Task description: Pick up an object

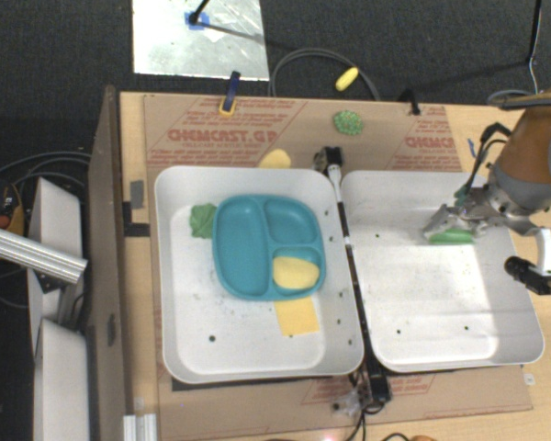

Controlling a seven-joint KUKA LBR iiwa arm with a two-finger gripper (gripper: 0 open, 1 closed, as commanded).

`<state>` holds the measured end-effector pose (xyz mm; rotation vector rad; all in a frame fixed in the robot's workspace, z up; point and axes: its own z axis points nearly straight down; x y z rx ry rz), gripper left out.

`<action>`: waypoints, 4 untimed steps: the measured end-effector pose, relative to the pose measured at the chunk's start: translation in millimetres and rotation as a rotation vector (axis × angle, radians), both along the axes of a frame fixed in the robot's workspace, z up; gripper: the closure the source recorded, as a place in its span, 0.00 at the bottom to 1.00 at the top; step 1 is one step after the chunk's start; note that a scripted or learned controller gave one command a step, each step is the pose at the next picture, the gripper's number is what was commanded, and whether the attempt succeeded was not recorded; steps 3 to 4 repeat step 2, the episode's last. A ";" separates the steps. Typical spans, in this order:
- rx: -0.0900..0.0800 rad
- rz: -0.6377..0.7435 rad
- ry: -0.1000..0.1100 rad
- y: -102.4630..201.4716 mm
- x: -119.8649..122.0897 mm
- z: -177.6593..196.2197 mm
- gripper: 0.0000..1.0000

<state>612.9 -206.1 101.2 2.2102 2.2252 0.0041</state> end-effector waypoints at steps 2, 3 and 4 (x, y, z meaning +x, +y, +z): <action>0.004 0.002 0.002 112.5 -0.9 96.4 1.00; 0.004 0.002 0.002 112.5 -0.9 96.4 1.00; 0.004 0.002 0.002 112.5 -0.9 96.4 1.00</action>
